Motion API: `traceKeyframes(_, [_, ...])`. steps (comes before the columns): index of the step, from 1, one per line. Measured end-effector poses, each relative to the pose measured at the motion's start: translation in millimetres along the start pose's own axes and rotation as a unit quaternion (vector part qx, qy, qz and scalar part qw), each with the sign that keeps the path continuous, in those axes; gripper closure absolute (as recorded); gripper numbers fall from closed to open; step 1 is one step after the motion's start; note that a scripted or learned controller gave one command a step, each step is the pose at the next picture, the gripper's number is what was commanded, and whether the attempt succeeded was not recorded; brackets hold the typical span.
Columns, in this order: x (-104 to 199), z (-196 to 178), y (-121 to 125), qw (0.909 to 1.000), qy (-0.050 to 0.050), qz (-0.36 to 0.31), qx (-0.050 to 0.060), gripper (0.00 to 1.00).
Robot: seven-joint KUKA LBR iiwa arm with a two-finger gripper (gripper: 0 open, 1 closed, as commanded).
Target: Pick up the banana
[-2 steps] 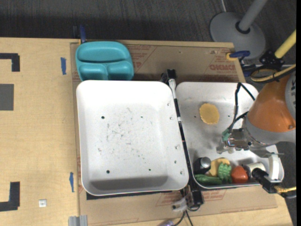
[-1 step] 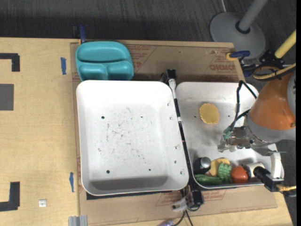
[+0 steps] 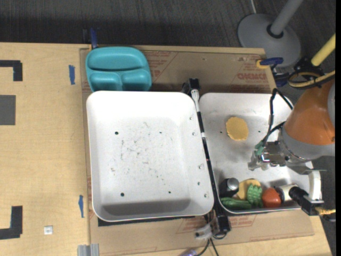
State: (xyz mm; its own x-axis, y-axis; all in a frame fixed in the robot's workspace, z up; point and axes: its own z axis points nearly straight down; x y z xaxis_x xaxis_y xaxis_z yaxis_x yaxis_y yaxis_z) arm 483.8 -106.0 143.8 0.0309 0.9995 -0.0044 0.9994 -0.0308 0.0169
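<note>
We look down on a pale wooden counter [image 3: 42, 143] marked with black tape marks [image 3: 11, 71] and short blue tape strips [image 3: 72, 74] along its left part. A cardboard sheet [image 3: 213, 63] lies on it under both bins. Beyond the far edge is a dark grey floor [image 3: 133, 9], where the round grey base of a stand [image 3: 261, 32] sits with its pole slanting up to the right.

A teal tray [image 3: 117, 68] with divided wells rests just behind the left bin [image 3: 144, 153], whose white bottom is flecked with dark specks. The right bin [image 3: 224, 108] touches it along a black clamped seam. In the right bin a round tan disc [image 3: 236, 128] lies alone near the middle.

Along that bin's near wall we see a crowded row. A shiny metal can [image 3: 230, 185] is at the left, with the banana [image 3: 250, 186] just beside it as a yellow shape partly covered by its neighbours. A green vegetable [image 3: 234, 202] lies in front, and a red tomato [image 3: 272, 197] is further right.

The arm [image 3: 314, 121] comes in from the right, its orange band over the right bin's edge. The hand [image 3: 265, 158] is over the right bin, between the disc and the row, and appears apart from the banana. We cannot tell whether the hand is wide or narrow, and we see nothing held in it.
</note>
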Motion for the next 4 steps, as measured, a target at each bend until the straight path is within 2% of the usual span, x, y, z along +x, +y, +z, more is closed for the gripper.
traceKeyframes(3, [0.1, -29.4, 3.1, 1.0, -0.002, -0.001, -0.004, 1.0])
traceKeyframes(4, [83.1, -41.1, -6.0, 0.9992, 0.002, -0.039, 0.008, 1.0])
